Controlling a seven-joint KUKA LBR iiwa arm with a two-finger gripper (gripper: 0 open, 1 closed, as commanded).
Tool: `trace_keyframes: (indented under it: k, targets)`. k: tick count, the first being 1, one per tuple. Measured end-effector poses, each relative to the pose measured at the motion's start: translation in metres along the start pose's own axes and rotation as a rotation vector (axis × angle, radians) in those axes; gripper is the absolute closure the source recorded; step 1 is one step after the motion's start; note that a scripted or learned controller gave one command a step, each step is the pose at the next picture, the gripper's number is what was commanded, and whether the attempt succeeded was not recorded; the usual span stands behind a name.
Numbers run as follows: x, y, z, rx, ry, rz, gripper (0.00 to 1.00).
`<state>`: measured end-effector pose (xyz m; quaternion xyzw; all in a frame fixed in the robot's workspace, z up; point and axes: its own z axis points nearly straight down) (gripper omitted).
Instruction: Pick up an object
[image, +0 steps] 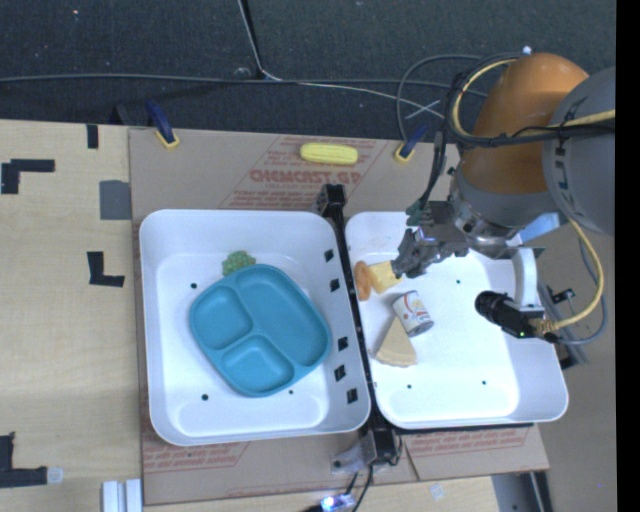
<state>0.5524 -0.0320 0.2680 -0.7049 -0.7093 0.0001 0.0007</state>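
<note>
My gripper (412, 262) hangs over the back left part of the right bin (520, 400), its dark fingers pointing down just right of a small orange-yellow food piece (375, 277). I see nothing between the fingers. A small tin can (412, 312) lies on its side a little below the gripper. A pale yellow cheese wedge (397, 347) rests in front of the can. In the left bin (160, 300) lies a blue divided plate (260, 328) with a small green broccoli piece (238, 262) at its back edge.
A yellow corn-like toy (328, 153) lies on the cardboard behind the bins. Black clips run along the divider (345, 300) between the bins. Cables loop above the arm's orange band (520, 100). A black cylindrical part (508, 312) juts out right of the gripper.
</note>
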Motion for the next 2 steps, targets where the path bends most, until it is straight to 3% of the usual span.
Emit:
trace_keyframes:
  k: [1, 2]
  targets:
    - [0.056, 0.017, 0.019, 0.001, -0.001, 0.000, 1.00]
    - [0.115, 0.019, 0.026, 0.001, 0.000, -0.001, 1.00]
